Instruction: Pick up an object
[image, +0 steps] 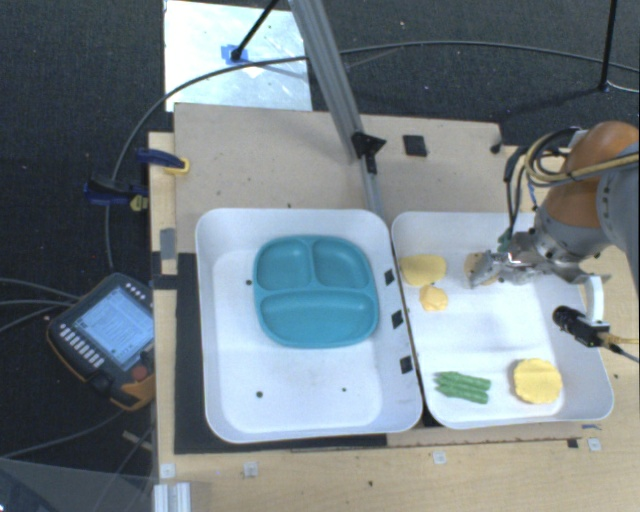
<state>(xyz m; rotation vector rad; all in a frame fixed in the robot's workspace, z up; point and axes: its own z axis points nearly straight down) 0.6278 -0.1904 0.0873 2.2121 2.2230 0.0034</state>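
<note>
In the right bin (480, 330) lie a larger yellow piece (423, 268), a small yellow piece (434, 298), a round yellow piece (537, 381) and a bunch of green beans (462, 386). My gripper (477, 270) hangs low over the upper part of this bin, pointing left, just right of the larger yellow piece. Nothing shows between its tips.
The left bin (230, 390) holds a teal divided plate (316, 291). A grey pole (335, 90) slants across the back of the bench. A teach pendant (105, 335) lies off the bench at the left.
</note>
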